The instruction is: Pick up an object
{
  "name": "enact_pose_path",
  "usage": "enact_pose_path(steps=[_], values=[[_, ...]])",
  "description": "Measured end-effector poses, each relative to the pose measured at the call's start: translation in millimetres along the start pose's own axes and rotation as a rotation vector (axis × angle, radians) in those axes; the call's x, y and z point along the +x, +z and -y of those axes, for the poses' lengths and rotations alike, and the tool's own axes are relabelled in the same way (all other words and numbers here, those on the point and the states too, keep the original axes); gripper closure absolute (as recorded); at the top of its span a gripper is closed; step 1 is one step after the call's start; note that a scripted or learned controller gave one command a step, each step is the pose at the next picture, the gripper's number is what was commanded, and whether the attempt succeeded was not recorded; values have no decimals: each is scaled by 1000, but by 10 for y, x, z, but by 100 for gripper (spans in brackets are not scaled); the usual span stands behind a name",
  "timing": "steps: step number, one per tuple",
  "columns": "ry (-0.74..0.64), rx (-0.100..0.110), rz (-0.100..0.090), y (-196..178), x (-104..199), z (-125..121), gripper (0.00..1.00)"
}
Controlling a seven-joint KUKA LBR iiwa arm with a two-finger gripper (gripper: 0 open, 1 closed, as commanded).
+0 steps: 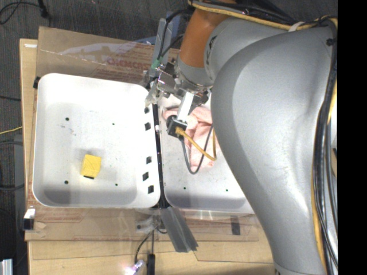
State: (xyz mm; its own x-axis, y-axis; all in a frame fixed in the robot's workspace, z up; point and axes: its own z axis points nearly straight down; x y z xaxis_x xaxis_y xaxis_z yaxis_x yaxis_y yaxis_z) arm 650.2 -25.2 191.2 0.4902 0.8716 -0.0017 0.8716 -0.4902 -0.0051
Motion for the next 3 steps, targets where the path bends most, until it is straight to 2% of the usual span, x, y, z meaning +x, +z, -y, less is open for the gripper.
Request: enact_pose_path(steps=[1,2,3], values=[[-136,2,0,309,-1149,453,0],[286,2,0,14,-656,527,0],[147,0,-1,-3,-1487,-55,0]])
